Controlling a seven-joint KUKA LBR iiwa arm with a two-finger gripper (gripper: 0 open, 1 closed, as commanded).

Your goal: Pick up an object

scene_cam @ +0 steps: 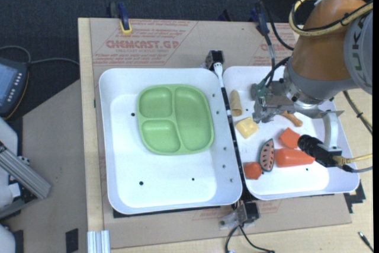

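Over the right bin (pixel 331 183) the gripper (pixel 262 114), its grip unreadable from here, hovers just above one yellow block (pixel 246 127), with one green divided plate (pixel 176 118) in the left bin (pixel 118 127).

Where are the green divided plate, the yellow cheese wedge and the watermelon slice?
green divided plate (pixel 176 119): camera view, on the ridge between its compartments.
yellow cheese wedge (pixel 246 127): camera view, on its top face.
watermelon slice (pixel 267 155): camera view, on its seeded face.
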